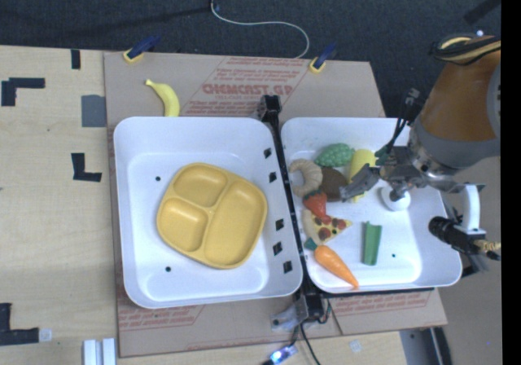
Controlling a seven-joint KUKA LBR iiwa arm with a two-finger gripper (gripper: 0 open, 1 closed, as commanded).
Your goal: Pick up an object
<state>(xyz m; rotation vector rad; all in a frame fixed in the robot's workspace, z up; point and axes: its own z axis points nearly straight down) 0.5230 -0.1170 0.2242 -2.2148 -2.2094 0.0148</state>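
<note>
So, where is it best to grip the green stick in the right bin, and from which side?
Probably across the middle of the green stick, coming straight down. It lies flat, apart from the carrot and pizza slice, with its long sides free, so the fingers should close across its narrow width.

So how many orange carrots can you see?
1. The carrot lies at the front edge of the right bin, just left of the green stick. Another could be hidden under the toy pile near the pincer.
</note>
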